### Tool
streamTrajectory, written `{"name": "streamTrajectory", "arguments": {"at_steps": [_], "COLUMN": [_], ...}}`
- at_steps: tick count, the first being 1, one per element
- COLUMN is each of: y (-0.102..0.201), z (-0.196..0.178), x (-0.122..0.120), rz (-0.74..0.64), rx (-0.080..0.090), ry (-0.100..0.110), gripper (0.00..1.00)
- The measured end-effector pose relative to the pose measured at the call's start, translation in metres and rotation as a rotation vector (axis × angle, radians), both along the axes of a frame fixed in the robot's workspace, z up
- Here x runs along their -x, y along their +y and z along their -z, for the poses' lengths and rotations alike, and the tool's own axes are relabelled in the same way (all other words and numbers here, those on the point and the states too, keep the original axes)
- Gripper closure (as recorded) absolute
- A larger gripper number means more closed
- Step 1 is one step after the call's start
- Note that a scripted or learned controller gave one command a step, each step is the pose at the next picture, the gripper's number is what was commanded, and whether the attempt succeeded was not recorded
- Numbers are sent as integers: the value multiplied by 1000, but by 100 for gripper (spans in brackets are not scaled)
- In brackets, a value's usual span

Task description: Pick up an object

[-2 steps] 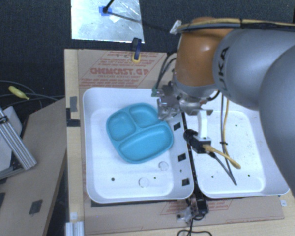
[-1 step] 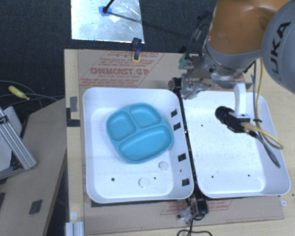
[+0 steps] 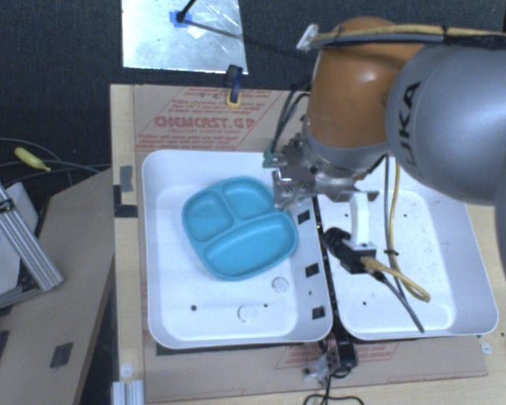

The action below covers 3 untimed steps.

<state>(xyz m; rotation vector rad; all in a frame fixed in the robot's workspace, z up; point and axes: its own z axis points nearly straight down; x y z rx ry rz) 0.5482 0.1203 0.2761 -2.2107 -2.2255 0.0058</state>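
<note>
Likely light, stiff, slick plastic: blue plate (image 3: 239, 227) lies flat in left bin (image 3: 164, 310), centre-left of frame. Raised rim or a divider ridge looks the best hold. Gripper (image 3: 288, 194) sits at plate's upper-right edge; jaws' state can't be told.

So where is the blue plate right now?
The blue plate lies in the left white bin, toward its back right part. Its right edge sits just under the robot's gripper, close to the divide between the two bins.
</note>
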Motion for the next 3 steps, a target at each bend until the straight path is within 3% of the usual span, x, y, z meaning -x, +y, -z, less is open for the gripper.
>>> {"name": "streamTrajectory", "arguments": {"at_steps": [1,2,3], "y": [31,0,22], "z": [-91,-258,-207], "x": [50,61,62], "rz": [-1,4,1], "rx": [-5,-5,0], "ry": [-15,-26,-5], "gripper": [100,100,100]}}
